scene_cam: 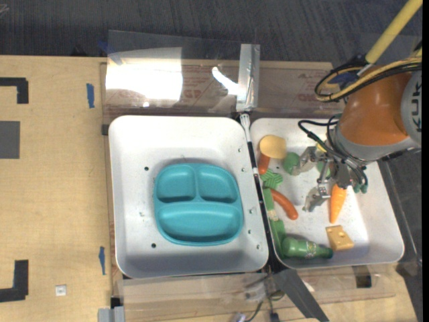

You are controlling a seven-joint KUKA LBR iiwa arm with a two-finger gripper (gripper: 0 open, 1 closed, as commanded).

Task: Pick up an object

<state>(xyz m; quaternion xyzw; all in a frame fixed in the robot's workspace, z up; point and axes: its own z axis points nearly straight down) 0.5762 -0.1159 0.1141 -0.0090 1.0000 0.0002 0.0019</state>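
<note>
The hand (327, 183) hangs low inside the right bin (382, 237), under the orange band of the arm (375, 113) that reaches in from the right. Its metal fingers point down and toward the left, and a toy carrot (337, 202) sits right against them, tilted with its narrow tip toward the near wall and its thick end up at the fingertips. Whether the carrot is actually between the fingers, and whether the hand is open or closed, I cannot tell; the parts overlap there.

Other toys lie near the hand in the same bin. A red sausage-like piece (284, 204) rests just to the left of the hand, slanted. A tan rounded piece (271, 145) and a small green lump (291, 162) lie toward the bin's far-left corner. A green bottle-like toy (303, 248) lies on its side along the near wall, and a yellow block (339, 237) sits just beside it, below the carrot.

The left bin (127, 139) holds a teal divided plate (198, 202), well apart from the hand. Both bins rest on the tabletop (50, 180).
</note>
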